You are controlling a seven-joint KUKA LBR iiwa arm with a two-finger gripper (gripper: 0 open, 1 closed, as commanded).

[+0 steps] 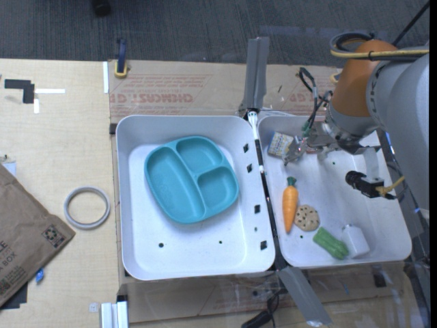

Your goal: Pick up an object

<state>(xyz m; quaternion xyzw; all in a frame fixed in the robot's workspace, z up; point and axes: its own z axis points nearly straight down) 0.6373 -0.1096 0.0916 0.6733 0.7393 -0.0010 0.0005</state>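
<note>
My gripper is low in the far left corner of the right bin. It sits right beside a small grey-and-white packet, on the packet's right side. I cannot tell whether it touches the packet. An orange toy carrot lies lengthwise nearer the front, by the bin's left wall. To its right rests a round brown cookie. A green block and a white block lie at the front of this bin.
The left bin holds a blue divided plate. A roll of tape and a brown cardboard box lie on the bench to the left. The grey arm comes in over the right bin's far right.
</note>
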